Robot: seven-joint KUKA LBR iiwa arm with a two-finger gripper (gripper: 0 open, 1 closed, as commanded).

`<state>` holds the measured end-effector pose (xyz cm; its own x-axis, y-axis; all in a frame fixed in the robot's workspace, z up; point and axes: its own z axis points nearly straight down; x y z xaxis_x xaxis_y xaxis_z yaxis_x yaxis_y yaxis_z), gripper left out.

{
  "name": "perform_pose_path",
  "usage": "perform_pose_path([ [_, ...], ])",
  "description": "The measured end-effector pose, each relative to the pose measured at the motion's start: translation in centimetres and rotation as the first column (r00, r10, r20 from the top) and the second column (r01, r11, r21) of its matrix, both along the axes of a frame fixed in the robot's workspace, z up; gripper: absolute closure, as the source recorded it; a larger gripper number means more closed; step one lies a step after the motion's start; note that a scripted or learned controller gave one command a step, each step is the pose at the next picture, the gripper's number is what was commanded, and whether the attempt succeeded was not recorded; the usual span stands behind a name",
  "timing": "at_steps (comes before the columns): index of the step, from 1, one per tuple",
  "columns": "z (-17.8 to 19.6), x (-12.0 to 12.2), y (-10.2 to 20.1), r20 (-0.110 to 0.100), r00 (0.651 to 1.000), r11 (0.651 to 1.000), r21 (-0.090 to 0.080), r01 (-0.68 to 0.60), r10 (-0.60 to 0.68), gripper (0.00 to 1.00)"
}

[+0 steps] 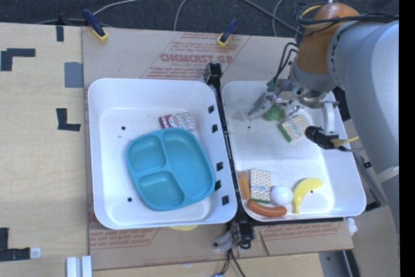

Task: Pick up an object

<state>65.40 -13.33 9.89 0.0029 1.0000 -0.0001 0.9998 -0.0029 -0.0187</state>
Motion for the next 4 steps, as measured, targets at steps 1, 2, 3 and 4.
perform_pose_path([
  [1, -1.3, -0.8, -1.2, 0.02, 1.0, 1.0, -0.002, -0.004, 0.004, 0.0],
  [2, -1.3, -0.9, -0.2, 0.021, 1.0, 1.0, -0.002, -0.004, 0.004, 0.0],
  [3, 1.0, 0.7, 2.1, 0.019, 1.0, 1.0, 0.0, -0.005, 0.005, 0.0],
  [4, -1.4, 1.4, 3.4, 0.017, 1.0, 1.0, -0.001, -0.004, 0.004, 0.0],
])
